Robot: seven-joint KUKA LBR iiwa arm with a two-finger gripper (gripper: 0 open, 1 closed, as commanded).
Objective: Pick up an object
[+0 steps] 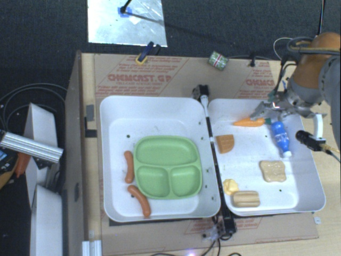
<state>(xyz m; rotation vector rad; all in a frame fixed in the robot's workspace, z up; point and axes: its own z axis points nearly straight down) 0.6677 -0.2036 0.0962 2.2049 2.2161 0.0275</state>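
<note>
You would have seen the carrot (249,123) lying flat in the right bin (306,191), at about 11 o'clock on that bin's floor. Its long axis ran roughly 9 to 3 o'clock, with the thin tip pointing toward 9 and the thick end toward 3.

The jaws (269,110) sat at the carrot's thick end, just at its 2 o'clock side, so close that the fingers seemed to touch or overlap it. You could not tell whether they were apart, together or clamped on it; the metal there blurred into a grey patch. The arm (314,73) reached in from 3 o'clock.

Just at the jaws' 5 o'clock lay a blue bottle (279,136), its long axis running 11 to 5 o'clock, its cap end toward 5. At the carrot's 7 o'clock was a brown wedge (225,143). A slice of toast (273,170) lay near 4 o'clock in the bin, and a bread roll (245,198) with a yellow piece (230,185) beside it lay at 7 o'clock.

The left bin (120,116) held a green tray (168,165) and two sausages (128,166), one at the tray's 9 o'clock, one at its 7 o'clock. Both bins stood on the table (176,73).
</note>
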